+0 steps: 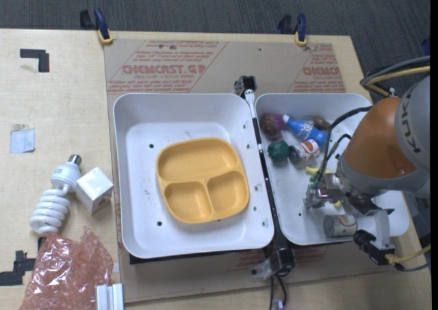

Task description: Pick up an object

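The right white bin (291, 223) holds several small objects: a purple ball (272, 124), a blue and white bottle (305, 131), a dark green piece (278, 151), a small yellow piece (312, 169) and a grey cylinder (338, 225) near the front wall. My gripper (319, 196) hangs low over this bin's middle, under the orange wrist band. It sits just above and left of the grey cylinder, below the yellow piece. The wrist hides part of the bin floor.
The left bin (130, 165) holds a yellow divided tray (202, 180). On the bench to the left lie a spiral light bulb (53, 199), a white cube (94, 189) and a crumpled pink bag (65, 274). Cables trail at the right.
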You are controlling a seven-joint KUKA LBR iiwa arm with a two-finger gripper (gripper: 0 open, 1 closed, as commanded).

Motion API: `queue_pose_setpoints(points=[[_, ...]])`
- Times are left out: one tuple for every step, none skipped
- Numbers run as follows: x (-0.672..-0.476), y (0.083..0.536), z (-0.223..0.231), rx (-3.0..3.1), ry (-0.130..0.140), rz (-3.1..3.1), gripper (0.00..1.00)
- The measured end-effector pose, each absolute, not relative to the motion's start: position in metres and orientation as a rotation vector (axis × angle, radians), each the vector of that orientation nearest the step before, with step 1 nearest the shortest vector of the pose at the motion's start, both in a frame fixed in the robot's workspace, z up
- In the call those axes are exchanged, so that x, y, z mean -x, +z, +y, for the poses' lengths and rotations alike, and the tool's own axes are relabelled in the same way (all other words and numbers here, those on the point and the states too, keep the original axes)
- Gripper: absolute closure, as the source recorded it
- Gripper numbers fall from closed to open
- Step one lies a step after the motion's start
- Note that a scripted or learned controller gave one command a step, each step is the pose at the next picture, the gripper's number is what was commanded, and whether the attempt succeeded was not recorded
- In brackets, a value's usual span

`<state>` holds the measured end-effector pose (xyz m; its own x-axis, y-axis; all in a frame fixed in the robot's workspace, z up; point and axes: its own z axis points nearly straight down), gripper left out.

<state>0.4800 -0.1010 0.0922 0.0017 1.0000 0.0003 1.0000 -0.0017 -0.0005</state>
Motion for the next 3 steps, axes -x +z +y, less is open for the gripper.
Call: queue_pose_setpoints(points=[[-0.555,0.093,-0.095,2.221,-0.001,-2.224,0.00],[-0.517,0.093,-0.109,2.223,-0.001,-2.220,0.00],[-0.477,0.092,-0.098,2.223,0.000,-2.219,0.00]])
